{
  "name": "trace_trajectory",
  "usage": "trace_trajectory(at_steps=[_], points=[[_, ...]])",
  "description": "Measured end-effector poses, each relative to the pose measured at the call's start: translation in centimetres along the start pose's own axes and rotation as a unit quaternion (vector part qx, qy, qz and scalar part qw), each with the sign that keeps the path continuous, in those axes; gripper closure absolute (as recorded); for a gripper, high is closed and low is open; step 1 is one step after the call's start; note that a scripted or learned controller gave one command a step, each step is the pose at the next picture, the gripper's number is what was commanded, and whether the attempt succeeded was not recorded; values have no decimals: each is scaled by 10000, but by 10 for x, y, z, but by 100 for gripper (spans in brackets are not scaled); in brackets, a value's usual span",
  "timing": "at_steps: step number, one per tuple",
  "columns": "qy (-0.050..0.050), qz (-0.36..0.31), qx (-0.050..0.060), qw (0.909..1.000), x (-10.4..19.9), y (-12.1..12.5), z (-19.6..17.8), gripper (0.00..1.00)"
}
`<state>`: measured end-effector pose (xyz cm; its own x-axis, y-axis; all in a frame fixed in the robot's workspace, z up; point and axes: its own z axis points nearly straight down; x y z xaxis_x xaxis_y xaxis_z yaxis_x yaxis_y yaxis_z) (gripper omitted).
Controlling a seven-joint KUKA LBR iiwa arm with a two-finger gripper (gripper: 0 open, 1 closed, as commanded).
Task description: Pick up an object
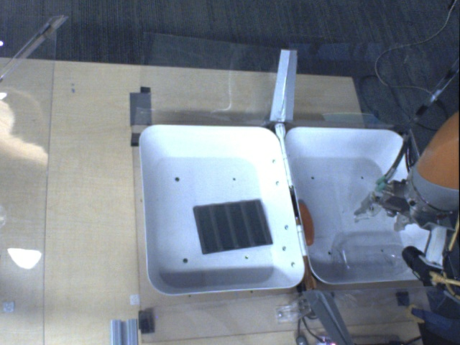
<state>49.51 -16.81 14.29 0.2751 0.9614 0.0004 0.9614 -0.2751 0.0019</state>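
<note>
Pincer (374,205) hung low over the right bin (338,146), well placed to reach its clear object (368,251); its state I could not tell.

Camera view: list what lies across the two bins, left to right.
Left bin → dark ribbed pad → orange object at the right bin's left wall → clear object on the right bin floor → gripper.

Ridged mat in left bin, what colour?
Dark grey to black, with lengthwise ridges; shows best in the camera view.
</note>
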Motion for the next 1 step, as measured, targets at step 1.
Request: trace_trajectory(at_steps=[1], points=[[5, -1382, -54, 9904, 65, 30, 53, 0]])
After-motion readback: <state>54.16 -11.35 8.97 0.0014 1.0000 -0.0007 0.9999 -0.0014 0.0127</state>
